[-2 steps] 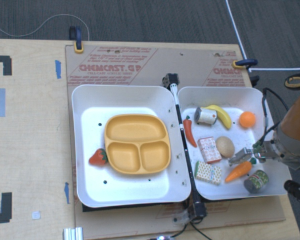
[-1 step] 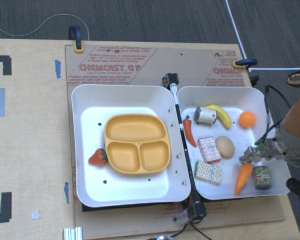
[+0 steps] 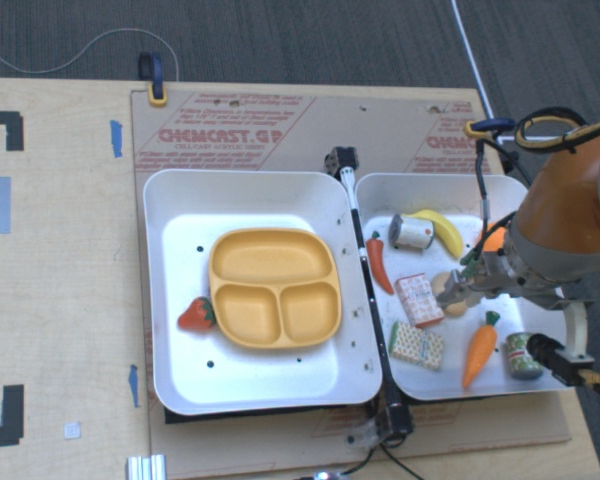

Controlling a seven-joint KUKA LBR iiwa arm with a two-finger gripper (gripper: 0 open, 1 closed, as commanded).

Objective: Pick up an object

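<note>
Two white bins are sitting side by side on the bench. In the left bin (image 3: 170, 298) a yellow divided plate (image 3: 275, 286) is lying flat in the middle, with a strawberry (image 3: 195, 314) touching its left rim; these items are lying well apart from the arm's working area and appear to be out of play.

In the right bin (image 3: 405, 190) the loose toys are lying scattered, presumably as candidates for picking. Reading from left to right: a red chili (image 3: 378, 266) is lying near the bin's left wall, its long axis running top to bottom with a slight lean; a patterned cracker (image 3: 417, 346) and a pink carton (image 3: 418, 300) are lying flat; a grey can (image 3: 411, 232) is resting on its side just beside a banana (image 3: 439, 228); an orange carrot (image 3: 479, 352) is pointing its green top up and to the right, its tip down and to the left; a green can (image 3: 523, 356) is lying at the bin's right end.

The gripper (image 3: 458, 290) is hanging low over a small beige object (image 3: 448, 296) just right of the carton, probably the intended target. Its shape is too hidden to give an axis, and whether the claw is open or closed cannot be told.
</note>
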